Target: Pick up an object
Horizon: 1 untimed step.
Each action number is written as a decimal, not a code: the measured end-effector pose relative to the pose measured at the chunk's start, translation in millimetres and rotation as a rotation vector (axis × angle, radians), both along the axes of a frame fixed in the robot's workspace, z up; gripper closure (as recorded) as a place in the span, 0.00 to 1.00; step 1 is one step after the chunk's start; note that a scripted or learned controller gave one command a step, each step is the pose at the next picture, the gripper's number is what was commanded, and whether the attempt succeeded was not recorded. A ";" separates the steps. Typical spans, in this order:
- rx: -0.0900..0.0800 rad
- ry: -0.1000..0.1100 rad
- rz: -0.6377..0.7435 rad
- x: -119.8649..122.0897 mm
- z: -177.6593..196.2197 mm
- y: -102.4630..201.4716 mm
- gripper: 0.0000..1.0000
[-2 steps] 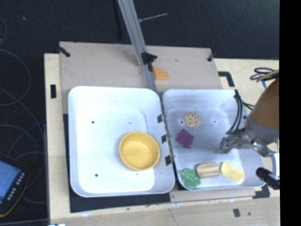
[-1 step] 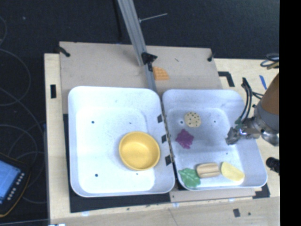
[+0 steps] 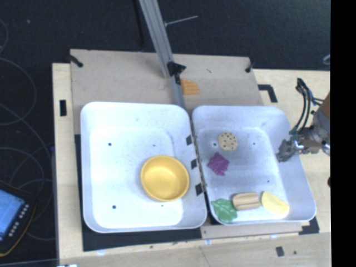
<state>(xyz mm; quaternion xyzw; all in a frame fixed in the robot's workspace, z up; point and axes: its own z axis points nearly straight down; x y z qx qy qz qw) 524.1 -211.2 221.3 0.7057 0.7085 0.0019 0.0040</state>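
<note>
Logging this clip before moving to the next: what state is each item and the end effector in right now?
Round yellow plastic bowl: upright, in the left bin, opening up.
Tan perforated disc: lying flat, right bin.
Purple crumpled piece: lying loose, right bin.
Green leafy toy: at the front rim, beside the roll.
Tan cylindrical roll: on its side.
Pale yellow oval piece: lying by the roll.
End effector: over the right bin's right rim, holding nothing visible.

Two white bins (image 3: 100, 149) sit on pale wood, one with a yellow bowl (image 3: 164, 177), the other with a tan dotted disc (image 3: 227, 141), magenta piece (image 3: 218, 163), green leaf (image 3: 224, 209), beige roll (image 3: 246, 200) and yellow lemon (image 3: 275, 203).
</note>
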 end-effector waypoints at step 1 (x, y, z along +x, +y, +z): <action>0.004 0.005 0.005 22.4 5.3 54.9 1.00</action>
